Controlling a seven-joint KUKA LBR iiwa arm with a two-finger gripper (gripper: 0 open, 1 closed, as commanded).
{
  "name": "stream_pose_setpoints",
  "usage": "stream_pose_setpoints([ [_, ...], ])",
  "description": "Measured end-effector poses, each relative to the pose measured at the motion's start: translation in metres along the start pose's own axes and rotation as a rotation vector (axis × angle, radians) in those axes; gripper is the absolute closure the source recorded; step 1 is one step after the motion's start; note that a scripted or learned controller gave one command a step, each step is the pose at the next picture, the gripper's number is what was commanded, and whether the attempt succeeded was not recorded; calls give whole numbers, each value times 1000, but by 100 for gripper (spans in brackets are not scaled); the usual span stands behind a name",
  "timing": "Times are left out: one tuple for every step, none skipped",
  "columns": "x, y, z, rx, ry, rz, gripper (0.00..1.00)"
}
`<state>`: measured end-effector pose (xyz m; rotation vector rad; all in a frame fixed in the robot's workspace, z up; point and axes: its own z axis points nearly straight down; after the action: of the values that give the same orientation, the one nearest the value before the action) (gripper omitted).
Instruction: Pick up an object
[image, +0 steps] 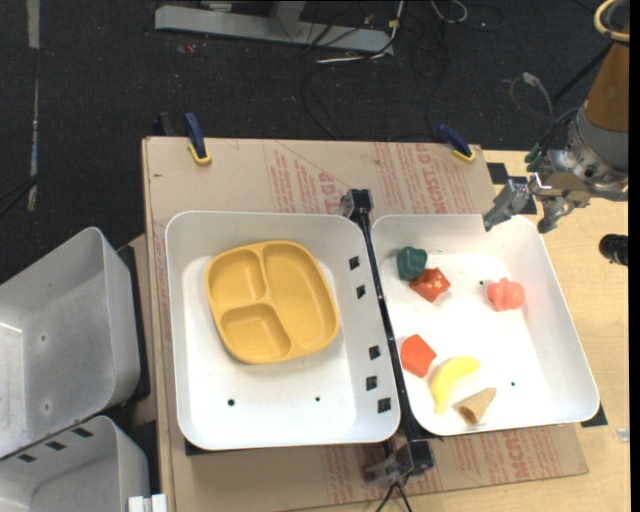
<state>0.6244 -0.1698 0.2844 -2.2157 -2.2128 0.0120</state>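
Above the far right corner of the right bin (560, 290), the gripper (527, 211) hung with its two fingers spread apart and nothing between them, clear of everything in the bin. The arm (605, 110) rose from it toward the upper right. Nearest the gripper, near the bin's right side, lay a pink piece (506, 294). Toward the bin's far left sat a dark green piece (411, 262), touching a red block (430, 285) just in front of it. Nearer the front lay an orange block (417, 353), and just beside it a yellow banana (451, 379) with a tan cone (478, 404) touching its lower end. The left bin (190, 320) held a yellow divided plate (270, 300). Both bins rested on a board (300, 170) with two blue-and-yellow clamps (197, 137) at its far edge.
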Motion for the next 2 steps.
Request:
stream_pose_setpoints([
  [1, 2, -8, -13, -3, -3, 0],
  [-2, 8, 37, -9, -2, -1, 0],
])
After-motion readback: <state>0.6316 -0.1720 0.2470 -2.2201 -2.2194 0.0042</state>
